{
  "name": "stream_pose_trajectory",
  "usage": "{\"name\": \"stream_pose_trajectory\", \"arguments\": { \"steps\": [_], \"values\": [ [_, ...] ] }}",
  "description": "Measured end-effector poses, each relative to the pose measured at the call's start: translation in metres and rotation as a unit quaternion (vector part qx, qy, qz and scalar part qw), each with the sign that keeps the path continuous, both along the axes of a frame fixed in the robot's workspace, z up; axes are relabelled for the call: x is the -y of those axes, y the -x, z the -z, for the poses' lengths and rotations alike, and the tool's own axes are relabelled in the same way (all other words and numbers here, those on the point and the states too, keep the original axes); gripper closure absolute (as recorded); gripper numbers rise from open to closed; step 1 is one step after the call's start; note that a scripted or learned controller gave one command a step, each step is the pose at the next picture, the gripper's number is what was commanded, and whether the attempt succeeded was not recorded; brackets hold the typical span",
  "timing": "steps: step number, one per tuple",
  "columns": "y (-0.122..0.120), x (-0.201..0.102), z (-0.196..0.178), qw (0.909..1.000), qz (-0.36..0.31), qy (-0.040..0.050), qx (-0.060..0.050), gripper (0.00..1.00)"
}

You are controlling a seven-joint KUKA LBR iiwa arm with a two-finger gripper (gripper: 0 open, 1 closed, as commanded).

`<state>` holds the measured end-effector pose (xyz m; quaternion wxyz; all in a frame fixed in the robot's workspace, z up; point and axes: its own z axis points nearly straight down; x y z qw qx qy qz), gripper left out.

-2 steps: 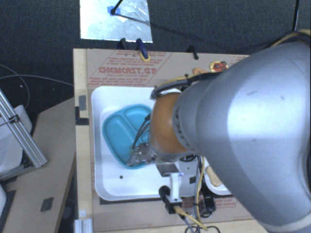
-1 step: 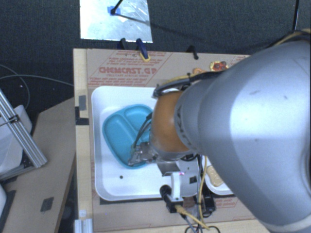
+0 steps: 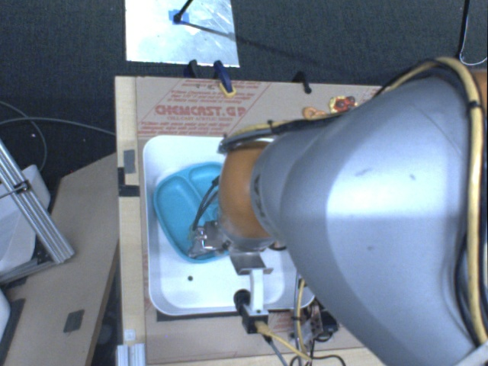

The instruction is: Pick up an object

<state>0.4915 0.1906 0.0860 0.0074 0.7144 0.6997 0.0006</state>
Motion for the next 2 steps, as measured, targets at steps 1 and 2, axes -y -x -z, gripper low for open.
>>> {"name": "stream_pose_trajectory", "arguments": {
  "steps": [1,2],
  "values": [
    [0.000,0.004,-0.010,1.0000,0.005,0.0036,-0.002,1.00],
    [-0.084,0.006,0.002,1.0000,-0.007,-0.0021,-0.003,1.00]
  ]
}}
